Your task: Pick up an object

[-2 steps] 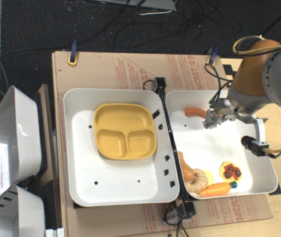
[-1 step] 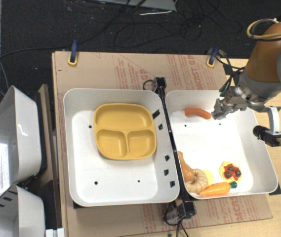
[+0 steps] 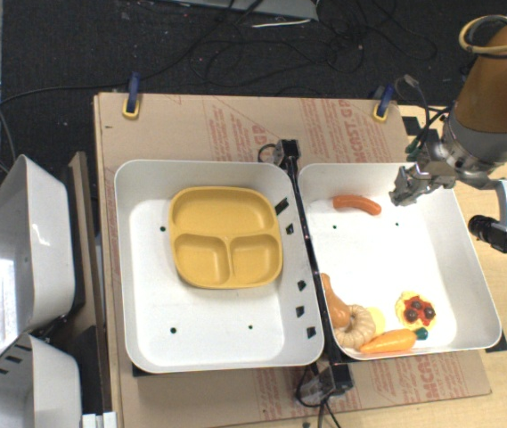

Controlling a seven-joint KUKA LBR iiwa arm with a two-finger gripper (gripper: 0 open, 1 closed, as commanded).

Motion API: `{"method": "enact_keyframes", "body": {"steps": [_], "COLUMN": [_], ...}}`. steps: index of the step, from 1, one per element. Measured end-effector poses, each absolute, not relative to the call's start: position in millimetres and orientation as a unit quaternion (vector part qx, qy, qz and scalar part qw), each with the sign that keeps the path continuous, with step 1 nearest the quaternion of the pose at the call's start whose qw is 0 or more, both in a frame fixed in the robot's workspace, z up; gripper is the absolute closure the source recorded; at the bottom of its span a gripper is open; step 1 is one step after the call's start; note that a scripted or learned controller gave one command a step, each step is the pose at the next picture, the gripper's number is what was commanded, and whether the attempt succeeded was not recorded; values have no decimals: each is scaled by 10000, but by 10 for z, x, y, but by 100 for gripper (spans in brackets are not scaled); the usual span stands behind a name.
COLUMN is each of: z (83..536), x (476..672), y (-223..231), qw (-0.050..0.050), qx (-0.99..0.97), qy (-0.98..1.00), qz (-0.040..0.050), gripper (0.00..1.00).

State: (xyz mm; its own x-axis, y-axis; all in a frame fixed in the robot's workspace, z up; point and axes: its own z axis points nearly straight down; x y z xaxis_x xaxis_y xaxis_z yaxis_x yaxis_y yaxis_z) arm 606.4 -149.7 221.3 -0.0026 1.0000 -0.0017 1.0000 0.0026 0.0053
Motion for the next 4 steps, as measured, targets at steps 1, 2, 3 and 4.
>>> {"method": "enact_keyframes", "body": {"steps": [1,2,3,4], "z": [2196,2247,2351,2404], "x": [5832,5667,5473,5226], "y": [-912,-340,121,657], "qw": [-12,-14,-13,-17], "qx": [7045,7041,7042,7038], "qy": [7097,7101,7100,7104], "qz": [0,5,3,1], "gripper": [100,100,100,100]}}
